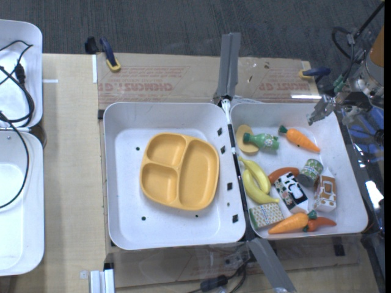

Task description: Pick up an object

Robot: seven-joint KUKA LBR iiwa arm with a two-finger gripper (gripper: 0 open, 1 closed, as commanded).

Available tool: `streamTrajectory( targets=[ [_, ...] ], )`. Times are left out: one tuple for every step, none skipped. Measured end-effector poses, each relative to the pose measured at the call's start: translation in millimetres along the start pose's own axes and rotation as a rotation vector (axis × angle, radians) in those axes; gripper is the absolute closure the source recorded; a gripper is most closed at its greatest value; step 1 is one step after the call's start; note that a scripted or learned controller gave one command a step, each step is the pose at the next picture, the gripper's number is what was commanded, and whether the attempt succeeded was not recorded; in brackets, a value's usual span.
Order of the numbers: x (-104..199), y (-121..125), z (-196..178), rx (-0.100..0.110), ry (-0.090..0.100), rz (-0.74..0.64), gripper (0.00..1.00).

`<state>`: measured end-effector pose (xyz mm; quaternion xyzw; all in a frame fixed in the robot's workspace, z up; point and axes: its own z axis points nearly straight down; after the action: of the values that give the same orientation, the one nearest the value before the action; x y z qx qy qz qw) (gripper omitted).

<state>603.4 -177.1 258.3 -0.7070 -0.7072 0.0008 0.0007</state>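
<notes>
The right bin [353, 163] holds a heap of toy food. An orange carrot [300, 138] lies near its back, with a green bottle [264, 141] to its left. Yellow bananas [256, 182] lie along the left wall. A small can [310, 171], a black-and-white box [292, 191] and a white-and-orange carton [327, 194] sit in the middle. A second carrot [290, 223] and a patterned box [266, 214] lie at the front. My gripper [322, 110] hangs over the bin's back right corner, above and right of the first carrot, with nothing seen in it.
The left bin [122, 163] holds a yellow divided plate [180, 171]. A grey divider post [229, 66] rises between the bins at the back. Blue clamps [109, 54] grip the cardboard behind. Cables and arm parts crowd the right edge [360, 47].
</notes>
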Motion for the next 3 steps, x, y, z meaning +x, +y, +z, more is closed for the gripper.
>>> streamTrajectory(
  targets=[
    [50,26,-27,-0.002,-0.002,-0.129,0.00],
    [66,25,-36,-0.001,-0.002,-0.070,0.00],
    [20,38,82,0.000,-0.001,-0.155,0.00]
  ],
)
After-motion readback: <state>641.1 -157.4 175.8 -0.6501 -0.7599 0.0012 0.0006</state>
